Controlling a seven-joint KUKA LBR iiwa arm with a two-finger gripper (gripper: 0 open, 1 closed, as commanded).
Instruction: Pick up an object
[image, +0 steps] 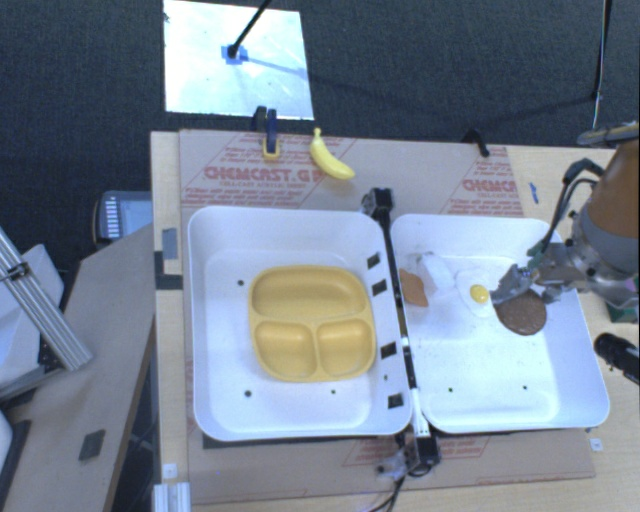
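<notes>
Just right of the toy fried egg (476, 295), the brown patty (522, 316) looks light, stiff and flat, best pinched across its rim; whether the gripper (513, 283) above it has closed, I cannot tell.

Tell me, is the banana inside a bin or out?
Out. The banana lies on the board behind the left bin, past its rim.
</notes>
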